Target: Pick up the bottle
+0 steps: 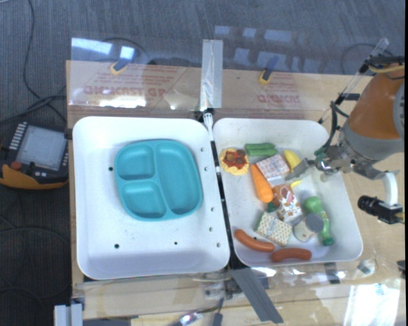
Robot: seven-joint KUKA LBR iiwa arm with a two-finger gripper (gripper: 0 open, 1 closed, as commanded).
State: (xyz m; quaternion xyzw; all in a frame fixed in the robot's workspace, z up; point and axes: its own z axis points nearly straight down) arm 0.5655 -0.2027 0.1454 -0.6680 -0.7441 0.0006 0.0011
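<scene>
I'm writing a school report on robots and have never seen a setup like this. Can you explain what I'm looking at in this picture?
One camera fixed above a bench looks down at a slant. The grey and orange machine at the right is a robot arm; its gripper, the part that grasps, reaches over the right bin. Whether the jaws are open or shut is too small to tell, and nothing visibly sits between them. Two shallow white bins stand side by side. The left bin holds a blue divided plate. The right bin holds toy food: a carrot, sausages, a small pizza, little boxes, and a green bottle, which the arm is meant to pick up. The bottle lies in the bin, below the gripper in the picture.
</scene>
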